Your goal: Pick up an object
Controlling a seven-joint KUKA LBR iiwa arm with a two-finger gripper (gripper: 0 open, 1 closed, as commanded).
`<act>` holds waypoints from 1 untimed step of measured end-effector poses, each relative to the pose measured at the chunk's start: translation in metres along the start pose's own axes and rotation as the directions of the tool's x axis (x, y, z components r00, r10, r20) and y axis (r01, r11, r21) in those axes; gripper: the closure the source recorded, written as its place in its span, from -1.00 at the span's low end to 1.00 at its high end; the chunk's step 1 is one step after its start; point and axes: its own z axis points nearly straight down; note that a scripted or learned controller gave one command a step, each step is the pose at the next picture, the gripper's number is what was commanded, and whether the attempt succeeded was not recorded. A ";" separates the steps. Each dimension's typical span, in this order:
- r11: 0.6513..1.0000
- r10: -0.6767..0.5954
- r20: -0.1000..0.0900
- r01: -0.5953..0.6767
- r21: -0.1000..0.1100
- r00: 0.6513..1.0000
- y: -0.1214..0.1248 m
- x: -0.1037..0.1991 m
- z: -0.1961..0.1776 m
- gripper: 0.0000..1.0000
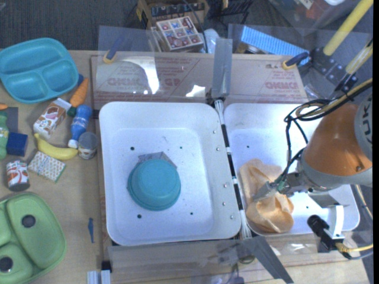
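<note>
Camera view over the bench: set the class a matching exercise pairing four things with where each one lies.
Things:
1. round teal bowl
2. tan crumpled cloth
3. yellow toy banana
4. blue divided plastic tray

Places:
A. bench, far left corner
B. right white bin
C. left white bin
D. bench, just left of the bins

Pairs: 1-C, 2-B, 3-D, 4-A

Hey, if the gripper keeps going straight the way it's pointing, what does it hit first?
Most likely the tan bag-like object in the right bin; the gripper points at it and looks already at it, though depth is unclear.
</note>
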 end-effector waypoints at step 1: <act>1.000 0.002 0.001 -0.002 -0.007 1.000 0.002 0.000 -0.011 1.00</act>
